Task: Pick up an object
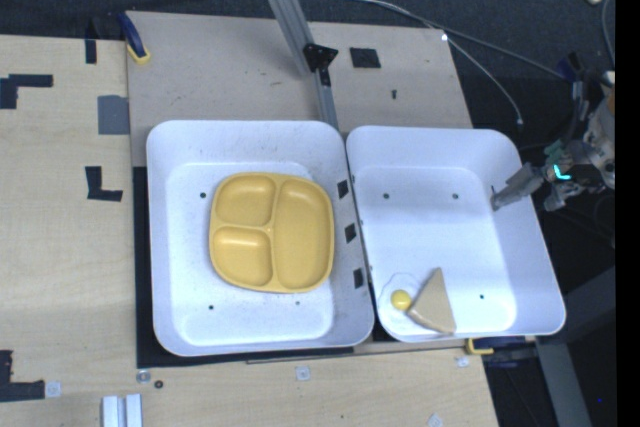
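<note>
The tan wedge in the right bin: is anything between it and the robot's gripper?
Nothing visible. The gripper sits at the right bin's right edge; bare white floor runs to the wedge. A small yellow ball lies at its left.

grey gripper [515, 187] with dark fittings and a small teal light.

Mustard-yellow divided plate [271, 232], tan wedge [434, 303], small yellow ball [400, 299], white bins [160, 215].

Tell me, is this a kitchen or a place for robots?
Probably a robot test lab: two shallow white bins sit side by side on a taped wooden bench, cables trail across it, and a two-finger gripper reaches in from the right.
</note>
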Controlling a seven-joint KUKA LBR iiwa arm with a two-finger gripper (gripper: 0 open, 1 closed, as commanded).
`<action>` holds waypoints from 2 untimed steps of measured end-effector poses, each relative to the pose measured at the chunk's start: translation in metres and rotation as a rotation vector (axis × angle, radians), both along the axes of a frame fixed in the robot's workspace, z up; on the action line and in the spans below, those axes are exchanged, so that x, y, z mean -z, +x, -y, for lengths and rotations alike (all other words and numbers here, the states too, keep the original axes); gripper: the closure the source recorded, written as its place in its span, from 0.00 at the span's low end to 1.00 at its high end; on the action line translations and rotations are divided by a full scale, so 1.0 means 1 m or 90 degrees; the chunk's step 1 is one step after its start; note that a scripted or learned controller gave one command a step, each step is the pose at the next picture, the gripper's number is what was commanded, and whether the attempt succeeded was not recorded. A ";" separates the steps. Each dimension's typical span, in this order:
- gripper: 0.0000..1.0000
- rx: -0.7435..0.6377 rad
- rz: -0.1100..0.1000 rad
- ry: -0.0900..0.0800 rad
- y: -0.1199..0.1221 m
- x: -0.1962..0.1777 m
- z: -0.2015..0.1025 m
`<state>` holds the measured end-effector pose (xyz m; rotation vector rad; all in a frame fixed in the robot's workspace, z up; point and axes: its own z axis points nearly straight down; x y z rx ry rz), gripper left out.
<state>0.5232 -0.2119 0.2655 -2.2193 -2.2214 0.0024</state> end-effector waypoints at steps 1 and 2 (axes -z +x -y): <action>0.00 0.000 0.000 0.000 0.000 0.000 0.000; 0.00 0.001 -0.003 0.001 -0.007 0.062 -0.003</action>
